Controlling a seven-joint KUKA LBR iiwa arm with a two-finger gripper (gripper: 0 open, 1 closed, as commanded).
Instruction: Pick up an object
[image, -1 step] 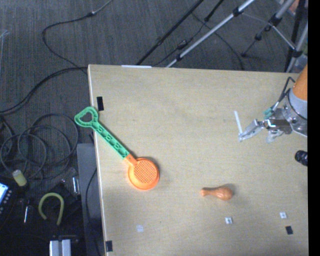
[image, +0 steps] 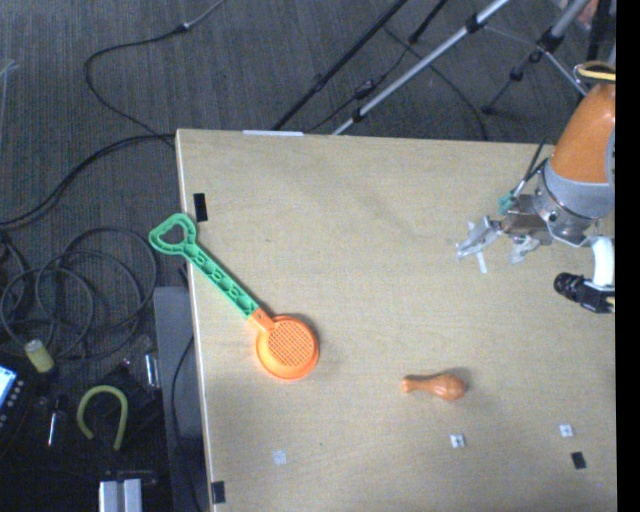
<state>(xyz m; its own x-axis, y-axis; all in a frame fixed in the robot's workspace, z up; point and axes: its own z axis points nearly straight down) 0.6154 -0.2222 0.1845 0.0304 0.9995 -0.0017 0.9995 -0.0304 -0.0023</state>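
While the gripper (image: 487, 247) hangs over the bench (image: 400, 200) near its right edge, its pale fingers (image: 472, 243) are spread apart with nothing between them. Behind it the arm (image: 583, 150) shows its orange band and grey wrist at the bench's right side. An orange sieve with a green handle (image: 240, 302) lies at the left edge, its round mesh head toward the bench's middle and its looped handle end hanging past the left edge. A small orange object (image: 436, 385), perhaps a toy drumstick though it is too blurred to be sure, lies toward the near edge, well apart from the gripper and the sieve.
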